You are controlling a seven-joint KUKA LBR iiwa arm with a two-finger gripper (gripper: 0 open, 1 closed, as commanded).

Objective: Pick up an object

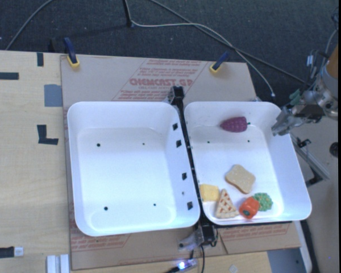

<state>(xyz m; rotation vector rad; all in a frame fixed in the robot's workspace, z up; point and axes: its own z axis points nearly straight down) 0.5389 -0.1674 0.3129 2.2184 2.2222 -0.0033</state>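
The right bin holds several toy foods. A purple grape bunch lies near its far wall. A tan bread slice sits mid-bin. At the near edge lie a yellow cheese piece, a waffle wedge, a red-orange tomato and a green broccoli. My gripper hangs over the right bin's far right rim, to the right of the grapes, with nothing seen between its fingers.
The left bin stands beside the right one, split from it by a black clip strip. Both rest on a cardboard sheet held by yellow clamps. Cables run across the dark floor behind.
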